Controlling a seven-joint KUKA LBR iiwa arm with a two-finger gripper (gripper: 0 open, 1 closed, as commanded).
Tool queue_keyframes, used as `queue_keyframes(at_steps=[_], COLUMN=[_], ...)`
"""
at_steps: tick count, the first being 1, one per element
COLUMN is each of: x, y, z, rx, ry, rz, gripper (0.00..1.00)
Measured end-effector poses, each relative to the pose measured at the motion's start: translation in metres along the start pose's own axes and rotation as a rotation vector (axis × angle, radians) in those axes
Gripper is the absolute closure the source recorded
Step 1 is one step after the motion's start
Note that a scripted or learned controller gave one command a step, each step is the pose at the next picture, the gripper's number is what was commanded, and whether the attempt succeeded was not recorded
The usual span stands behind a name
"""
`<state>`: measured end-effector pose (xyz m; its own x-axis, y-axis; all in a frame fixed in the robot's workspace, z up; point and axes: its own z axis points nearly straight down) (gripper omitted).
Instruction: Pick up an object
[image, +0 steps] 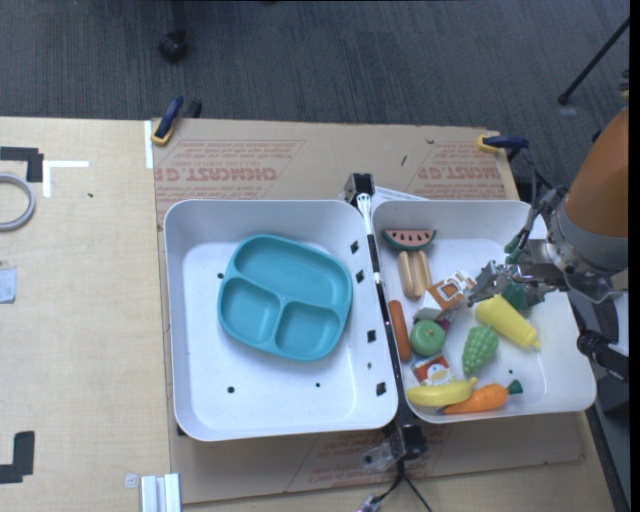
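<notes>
I see two white bins side by side on the bench. The left bin (190, 330) holds a blue plate (285, 298) with three parts. The right bin (560, 385) is full of toy food.

At the far end of the right bin lies a melon slice (409, 238). Just near of it is a hot dog bun (414, 272). A red sausage (399, 330) lies along the left wall. A small carton (449, 292) sits in the middle, and a green apple (428, 336) is just near of it. A bumpy green fruit (480, 349) lies right of the apple. A yellow bottle (508, 322) lies tilted on the right side. At the near end a banana (441, 393) touches a carrot (479, 399).

My arm comes in from the right. The gripper (492, 282) is low in the right bin, between the carton and the yellow bottle. I cannot tell how it is set, and I see nothing held in it.
</notes>
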<state>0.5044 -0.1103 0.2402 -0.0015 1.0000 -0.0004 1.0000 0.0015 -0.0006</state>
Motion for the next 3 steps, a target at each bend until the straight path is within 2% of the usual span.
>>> queue_keyframes(at_steps=[1,2,3], x=[0.010,0.010,0.058], y=[0.051,0.051,0.080], z=[0.132,0.123,-0.026], rx=[-0.001,-0.001,-0.002], ry=[0.000,0.000,-0.001], rz=[-0.043,-0.039,-0.274], gripper=[0.00,1.00,1.00])
